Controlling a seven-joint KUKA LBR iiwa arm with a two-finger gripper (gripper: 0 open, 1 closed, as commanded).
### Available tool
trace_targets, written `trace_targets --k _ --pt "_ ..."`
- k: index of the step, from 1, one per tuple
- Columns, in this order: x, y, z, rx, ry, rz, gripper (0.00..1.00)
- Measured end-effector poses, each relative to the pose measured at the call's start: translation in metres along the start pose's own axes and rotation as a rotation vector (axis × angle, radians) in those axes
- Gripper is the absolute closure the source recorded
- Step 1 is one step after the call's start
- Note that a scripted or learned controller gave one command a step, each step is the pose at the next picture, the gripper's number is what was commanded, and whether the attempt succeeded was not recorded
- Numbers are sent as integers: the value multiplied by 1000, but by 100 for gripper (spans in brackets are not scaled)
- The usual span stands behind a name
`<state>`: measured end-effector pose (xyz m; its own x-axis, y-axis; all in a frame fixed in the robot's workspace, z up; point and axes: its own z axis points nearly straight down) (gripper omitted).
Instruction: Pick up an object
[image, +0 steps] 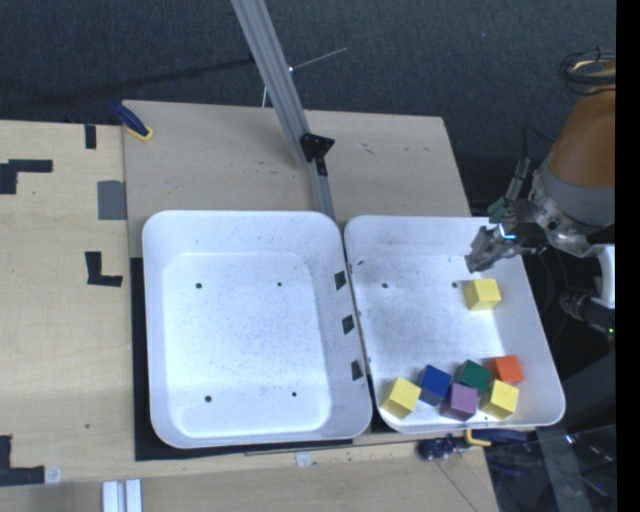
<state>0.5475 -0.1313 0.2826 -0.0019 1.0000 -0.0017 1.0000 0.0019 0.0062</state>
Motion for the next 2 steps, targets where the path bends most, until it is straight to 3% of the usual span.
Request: trace_targets --k 2 --pt "94 46 34 9 3 -4 100"
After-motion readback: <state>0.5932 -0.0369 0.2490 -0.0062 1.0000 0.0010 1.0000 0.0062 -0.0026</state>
